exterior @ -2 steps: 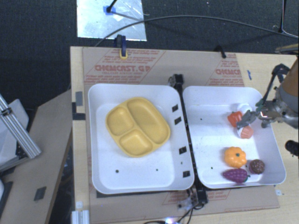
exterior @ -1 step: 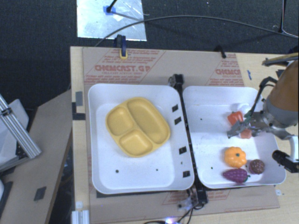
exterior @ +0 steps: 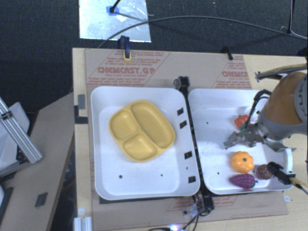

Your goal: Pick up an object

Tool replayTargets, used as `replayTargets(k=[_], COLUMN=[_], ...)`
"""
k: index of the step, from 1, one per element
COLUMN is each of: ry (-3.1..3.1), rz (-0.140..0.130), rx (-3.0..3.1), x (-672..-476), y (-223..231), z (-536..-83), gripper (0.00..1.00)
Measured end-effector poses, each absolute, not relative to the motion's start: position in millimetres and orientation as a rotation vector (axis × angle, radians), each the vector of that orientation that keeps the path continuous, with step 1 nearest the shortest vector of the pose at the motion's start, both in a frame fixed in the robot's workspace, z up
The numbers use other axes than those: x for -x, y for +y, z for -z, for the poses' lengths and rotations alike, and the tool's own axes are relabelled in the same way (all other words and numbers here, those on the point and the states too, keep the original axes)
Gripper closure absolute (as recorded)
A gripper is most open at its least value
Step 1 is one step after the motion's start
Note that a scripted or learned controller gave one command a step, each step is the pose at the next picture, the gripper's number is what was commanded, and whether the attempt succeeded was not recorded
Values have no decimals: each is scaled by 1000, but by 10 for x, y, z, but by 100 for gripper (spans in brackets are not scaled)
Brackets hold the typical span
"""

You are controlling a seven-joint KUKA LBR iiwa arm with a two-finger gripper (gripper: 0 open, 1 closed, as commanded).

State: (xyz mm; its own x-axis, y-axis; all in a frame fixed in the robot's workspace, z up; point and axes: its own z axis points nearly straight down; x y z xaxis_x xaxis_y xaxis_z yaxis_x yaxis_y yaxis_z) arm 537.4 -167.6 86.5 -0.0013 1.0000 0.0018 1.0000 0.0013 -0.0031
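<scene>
Right bin (exterior: 211, 129); end effector (exterior: 232, 142) above pumpkin (exterior: 242, 161)

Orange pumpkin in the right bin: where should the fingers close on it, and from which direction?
Probably straight down from above, closing across the round body of the orange pumpkin along the left-right line. The purple fruit sits close on its near side and the gripper hangs just beyond it, while its left flank faces open bin floor.

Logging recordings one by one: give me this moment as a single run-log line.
arm: over right bin | gripper: above bin floor, nothing seen held | nearby: orange pumpkin, purple item | left bin: yellow divided plate
</scene>
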Motion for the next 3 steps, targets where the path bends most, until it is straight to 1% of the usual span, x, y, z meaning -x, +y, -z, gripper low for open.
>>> replayTargets(k=[1,2,3], ry=[-2222,-2229,-2231], rz=[1,4,5], rx=[2223,2220,2220], x=[-5383,-5396,-5353], y=[-1686,-1664,-1597], z=[-1000,-1432,-1924], gripper=[100,100,100])
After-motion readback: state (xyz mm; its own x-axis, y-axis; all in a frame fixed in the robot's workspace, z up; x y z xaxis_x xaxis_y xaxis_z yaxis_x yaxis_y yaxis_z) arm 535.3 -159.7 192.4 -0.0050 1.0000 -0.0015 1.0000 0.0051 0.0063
